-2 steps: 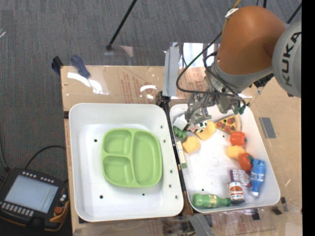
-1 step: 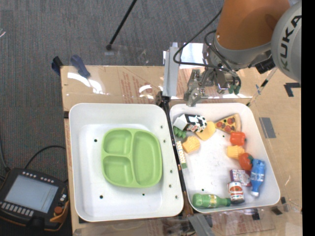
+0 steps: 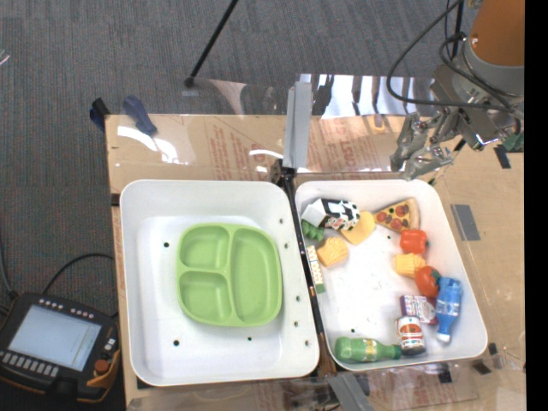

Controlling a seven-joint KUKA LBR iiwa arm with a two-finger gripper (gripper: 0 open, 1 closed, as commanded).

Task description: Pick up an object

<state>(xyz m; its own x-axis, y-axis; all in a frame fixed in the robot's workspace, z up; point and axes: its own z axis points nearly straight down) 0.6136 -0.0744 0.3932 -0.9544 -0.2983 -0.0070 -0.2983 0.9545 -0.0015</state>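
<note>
Two white bins sit side by side on the tabletop; the left bin carries a green tray, and the right bin holds a scatter of toy food. No one object is named, so any will do: pizza slice at 12 o'clock in that bin, cow carton at 11, green bottle at 6, blue bottle and small can at 4 to 5, orange pieces at 3. They look like light, stiff, smooth plastic, likely to slip; I would take the green bottle across its middle, since it lies apart from the rest. Gripper hangs just past the right bin's 1 o'clock corner, above the rim, wrist reaching in from upper right, holding nothing that I can see; whether its jaws are spread or pressed together I cannot tell
</note>
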